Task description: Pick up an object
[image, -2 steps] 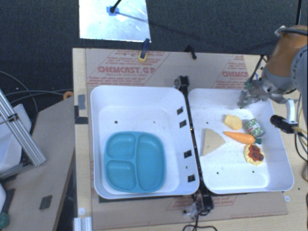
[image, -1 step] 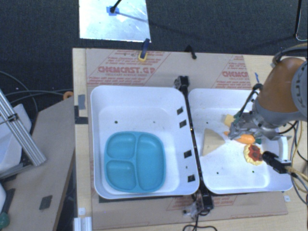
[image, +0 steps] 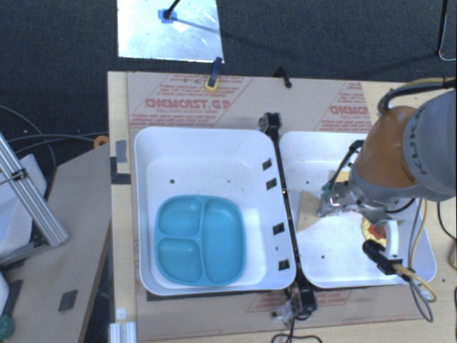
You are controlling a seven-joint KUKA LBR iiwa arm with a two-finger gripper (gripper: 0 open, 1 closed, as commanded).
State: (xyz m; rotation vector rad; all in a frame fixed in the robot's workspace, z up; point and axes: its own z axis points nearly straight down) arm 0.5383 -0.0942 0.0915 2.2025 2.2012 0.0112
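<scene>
While the gripper [image: 330, 204] hangs low in the right bin [image: 314, 263] over a tan, flat object [image: 308, 211], I cannot tell its state; I would settle squarely on that piece, clear of the divided blue plate [image: 200, 239] in the left bin [image: 178, 148].

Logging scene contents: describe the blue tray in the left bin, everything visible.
The blue tray is a light-blue divided plate, plastic-looking, with rounded corners and three compartments: two smaller ones on its left, one long one on its right. It lies flat and upright on the floor of the left bin, toward the near wall.
</scene>
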